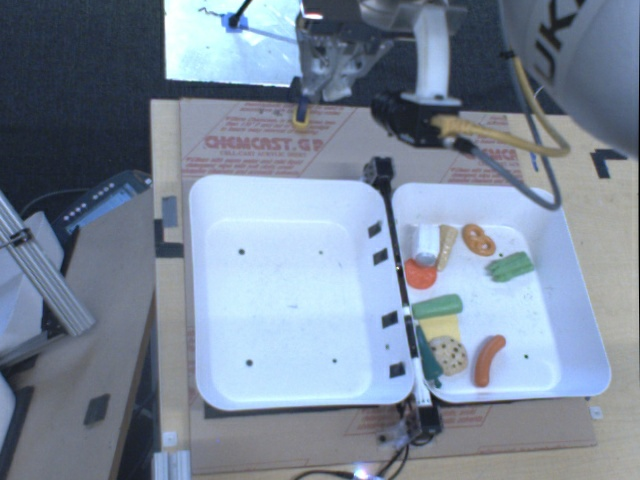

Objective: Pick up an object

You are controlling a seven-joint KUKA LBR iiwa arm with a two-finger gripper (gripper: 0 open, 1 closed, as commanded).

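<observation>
All toy food (437, 306) is lying in the right bin (560, 268), crowding its left wall. The sausage (488, 359) is sitting apart, so you are probably getting the cleanest approach there. The gripper (325, 76) is hanging beyond the bins' far edge; open or closed, you cannot tell.

A robotics lab: 2 white bins (280, 193) on a cardboard-covered bench (250, 143), loose cables (510, 148).
</observation>
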